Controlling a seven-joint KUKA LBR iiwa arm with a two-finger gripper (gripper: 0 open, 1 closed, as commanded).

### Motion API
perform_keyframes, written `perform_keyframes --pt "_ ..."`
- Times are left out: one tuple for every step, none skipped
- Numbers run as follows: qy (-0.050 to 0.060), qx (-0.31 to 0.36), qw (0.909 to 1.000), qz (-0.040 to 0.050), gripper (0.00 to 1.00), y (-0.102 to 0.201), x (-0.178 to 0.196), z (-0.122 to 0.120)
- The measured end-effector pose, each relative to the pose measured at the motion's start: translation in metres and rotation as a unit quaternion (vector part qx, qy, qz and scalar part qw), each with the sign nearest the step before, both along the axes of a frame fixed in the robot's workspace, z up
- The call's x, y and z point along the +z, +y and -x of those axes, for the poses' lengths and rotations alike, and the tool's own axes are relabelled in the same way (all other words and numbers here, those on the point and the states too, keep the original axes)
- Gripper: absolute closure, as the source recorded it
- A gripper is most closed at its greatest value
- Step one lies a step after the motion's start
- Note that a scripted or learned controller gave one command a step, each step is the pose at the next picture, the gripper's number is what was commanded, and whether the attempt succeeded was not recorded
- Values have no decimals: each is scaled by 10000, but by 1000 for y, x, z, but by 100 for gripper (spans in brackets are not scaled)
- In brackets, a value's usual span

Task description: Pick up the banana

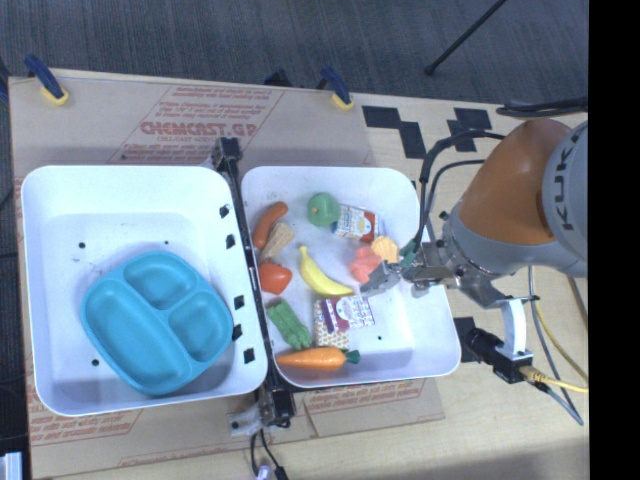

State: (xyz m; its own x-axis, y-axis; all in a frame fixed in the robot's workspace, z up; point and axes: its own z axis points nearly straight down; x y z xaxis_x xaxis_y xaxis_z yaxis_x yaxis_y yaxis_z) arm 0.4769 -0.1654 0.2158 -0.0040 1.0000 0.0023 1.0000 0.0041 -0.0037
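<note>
The yellow banana (322,275) lies in the middle of the right bin (432,340), curved, among other toy foods. My gripper (385,271) hangs over the right side of that bin, just right of the banana and beside a pink piece (366,263). Nothing shows between its fingers; the banana rests on the bin floor, apart from the gripper.
Around the banana lie a green apple (322,208), a juice carton (355,222), a hot dog (268,224), a tomato (275,278), a green vegetable (288,322), a carrot (315,359) and a snack packet (342,317). The left bin (50,228) holds a blue divided plate (155,318).
</note>
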Motion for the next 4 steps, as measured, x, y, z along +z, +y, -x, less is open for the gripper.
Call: perform_keyframes --pt "-20 563 9984 19 0 66 -80 -70" --pt "5 1794 9838 -4 0 53 -124 -77" --pt "11 1815 9834 -3 100 53 -114 -77" --pt "-16 1392 9903 9 100 89 27 -64"
